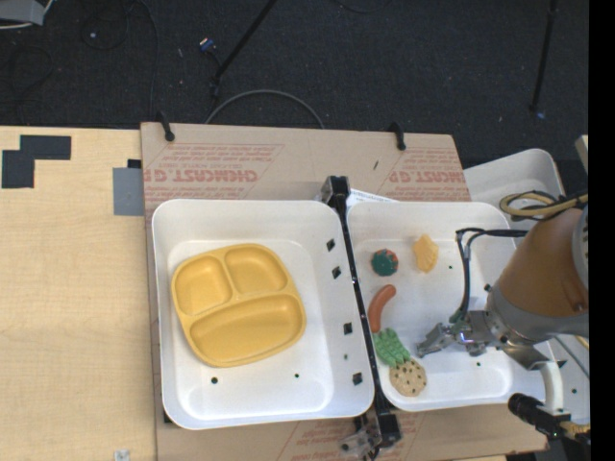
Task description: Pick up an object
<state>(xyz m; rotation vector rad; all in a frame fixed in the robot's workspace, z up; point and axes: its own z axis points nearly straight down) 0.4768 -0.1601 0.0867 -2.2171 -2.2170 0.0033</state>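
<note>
Down in the right bin (480, 377), five small play-food pieces lie on the white floor. A chocolate-chip cookie (408, 377), tan and round with dark specks, sits nearest the front wall, touching the green leafy piece (389, 346) just behind it. An orange-red sausage (381, 305) curves upward from the leaf toward a small round item (385, 261) in dark green with a red patch; its exact kind is too small to make out. A pale yellow wedge (426, 253) lies beside that, nearer the back.

At the right of the same bin, the end effector (444, 338) hangs low over the floor, pointing left at the green piece and cookie, with bare bin floor between. Its metal fingers blur together against the white, so whether they are spread or closed cannot be told; nothing is seen between them. Behind it the orange band (543, 272) of the arm covers the bin's right wall.

Left bin (245, 401) holds a yellow divided tray (238, 303) with three compartments. Both bins rest on cardboard (288, 166) over the desk (67, 305).
</note>
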